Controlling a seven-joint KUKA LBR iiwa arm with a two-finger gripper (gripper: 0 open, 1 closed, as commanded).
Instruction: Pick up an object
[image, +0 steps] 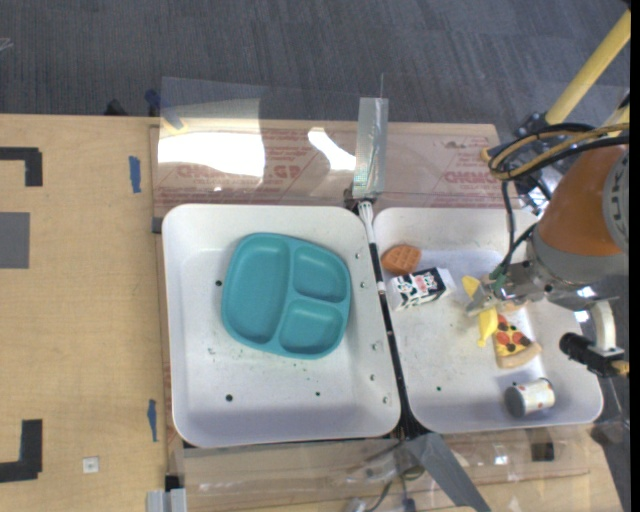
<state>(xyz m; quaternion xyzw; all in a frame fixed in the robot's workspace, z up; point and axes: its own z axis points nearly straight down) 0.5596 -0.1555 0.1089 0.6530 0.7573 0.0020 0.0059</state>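
Note:
My gripper (497, 291) hangs low over the middle of the right bin (440, 385), under the grey and orange wrist. Just below it lie a yellow banana-shaped toy (487, 323) and a toy pizza slice (514, 343). A small yellow piece (471, 287) sits right at the gripper's left side. To the left lie a black and white milk carton (419, 287) and a round orange cookie (402, 258). A silver can (530, 397) lies on its side near the bin's front right corner.
The left bin (190, 330) holds a teal divided plate (285, 295). A raised rim divides the two bins. Cables (520, 160) and a yellow pole (595, 65) hang at the upper right. A clear sheet (300, 160) stands behind the bins.

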